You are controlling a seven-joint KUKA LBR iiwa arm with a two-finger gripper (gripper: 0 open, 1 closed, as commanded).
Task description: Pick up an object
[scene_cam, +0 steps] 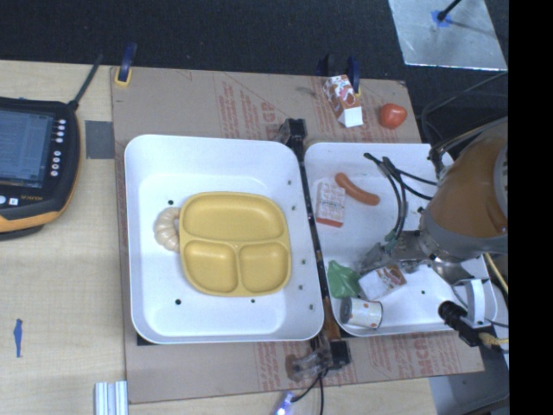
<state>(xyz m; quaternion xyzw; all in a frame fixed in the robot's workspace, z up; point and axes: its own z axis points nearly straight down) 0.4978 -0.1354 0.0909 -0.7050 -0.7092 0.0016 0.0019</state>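
Observation:
The right bin (415,158) holds several small items. A sausage (357,188) lies near its back, with a red-and-white packet (330,204) just left of it. At the front left are a green piece (340,278) and a white cup on its side (364,313). A white packet with red print (383,280) lies between them and the arm. My gripper (390,256) hangs low over the front half of this bin, right above that white packet; the wrist's bulk and cables hide how it meets the packet.
The left bin (155,171) carries a yellow divided plate (233,242) with a pale bread roll (166,228) tucked at its left edge. Behind the right bin stand a small carton (343,99) and a red tomato (392,115). A control pendant (30,164) lies far left.

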